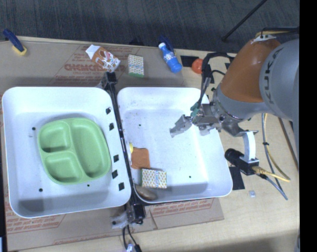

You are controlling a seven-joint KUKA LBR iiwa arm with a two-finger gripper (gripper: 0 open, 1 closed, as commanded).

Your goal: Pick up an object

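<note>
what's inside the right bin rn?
In the right bin, near its left wall: a brown block, a small patterned box and a brownish item partly tucked under that box, so its shape is unclear. The gripper hovers over bare floor.

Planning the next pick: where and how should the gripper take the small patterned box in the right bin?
Grip the small patterned box from above, across its shorter sides. It seems to lie flat, with the orange-brown piece close behind and the bin wall in front.

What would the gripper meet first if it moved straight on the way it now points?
Probably the bare floor of the right bin. The gripper points left and downward, and nothing lies in that line; the brown item sits nearer the camera. Depth is unclear.
</note>
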